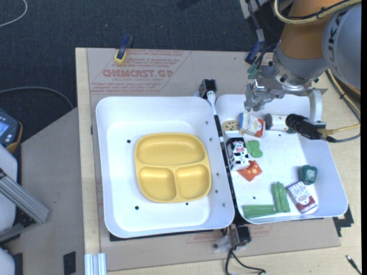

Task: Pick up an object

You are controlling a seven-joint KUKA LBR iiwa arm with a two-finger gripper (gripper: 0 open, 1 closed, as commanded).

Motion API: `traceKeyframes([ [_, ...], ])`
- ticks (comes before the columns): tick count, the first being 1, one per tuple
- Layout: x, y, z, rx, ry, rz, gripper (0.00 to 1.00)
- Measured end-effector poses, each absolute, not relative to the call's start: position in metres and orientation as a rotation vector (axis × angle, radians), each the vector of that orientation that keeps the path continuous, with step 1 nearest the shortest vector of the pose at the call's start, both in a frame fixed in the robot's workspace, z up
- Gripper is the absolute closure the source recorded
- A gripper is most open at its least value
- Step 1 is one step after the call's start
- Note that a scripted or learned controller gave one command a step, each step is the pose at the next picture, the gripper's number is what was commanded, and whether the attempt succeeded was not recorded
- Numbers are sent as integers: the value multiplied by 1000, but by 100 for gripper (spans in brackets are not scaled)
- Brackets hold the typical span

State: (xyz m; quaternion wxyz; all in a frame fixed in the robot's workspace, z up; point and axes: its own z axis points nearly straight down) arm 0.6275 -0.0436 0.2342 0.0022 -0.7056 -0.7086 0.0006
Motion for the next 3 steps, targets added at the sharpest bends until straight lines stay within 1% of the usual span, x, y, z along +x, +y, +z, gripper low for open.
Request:
traceKeyframes([
  [1,631,-26,233,-2218,-2224,0,100],
  [2,621,-26,214,-2219,-2218,6,100],
  [3,624,-34,217,-2223,-2221,0,100],
])
